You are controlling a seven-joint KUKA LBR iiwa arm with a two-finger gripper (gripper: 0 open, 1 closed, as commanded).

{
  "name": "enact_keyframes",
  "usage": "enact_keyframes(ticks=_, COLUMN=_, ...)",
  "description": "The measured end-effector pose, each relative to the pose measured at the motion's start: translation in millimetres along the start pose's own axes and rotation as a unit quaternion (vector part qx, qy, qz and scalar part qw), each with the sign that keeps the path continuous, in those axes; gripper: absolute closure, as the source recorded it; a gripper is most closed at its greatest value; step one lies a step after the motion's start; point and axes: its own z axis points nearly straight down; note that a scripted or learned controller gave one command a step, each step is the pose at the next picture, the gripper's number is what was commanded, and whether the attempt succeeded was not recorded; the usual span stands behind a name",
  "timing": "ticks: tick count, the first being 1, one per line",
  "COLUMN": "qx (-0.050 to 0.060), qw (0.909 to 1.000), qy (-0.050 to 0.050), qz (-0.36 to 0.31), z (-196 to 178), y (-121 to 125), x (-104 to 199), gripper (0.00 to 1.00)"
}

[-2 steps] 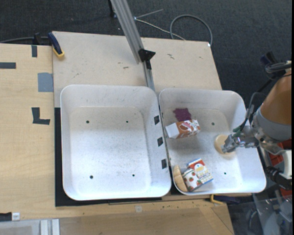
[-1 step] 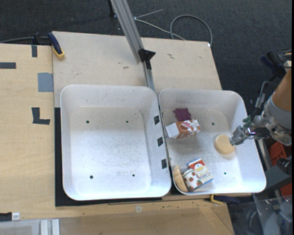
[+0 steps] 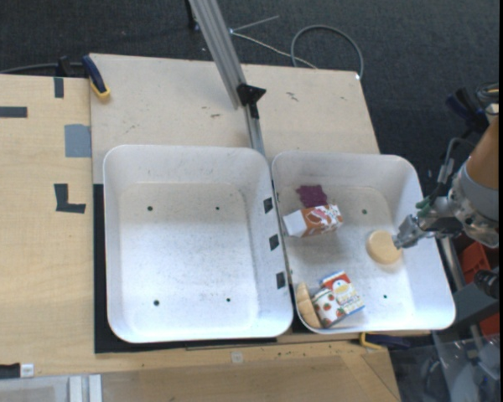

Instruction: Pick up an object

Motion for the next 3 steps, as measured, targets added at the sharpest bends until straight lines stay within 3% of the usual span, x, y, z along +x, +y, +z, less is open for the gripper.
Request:
enact_keyframes(ticks=2, qx=0.0, qw=1.0, qy=0.001, qz=-0.003, z=9, y=62, x=91, gripper=1.0)
enact_keyframes(ticks=3, qx=-0.001, qw=1.0, qy=0.001, qz=-0.003, z=-3, y=86, x=142, gripper=1.0)
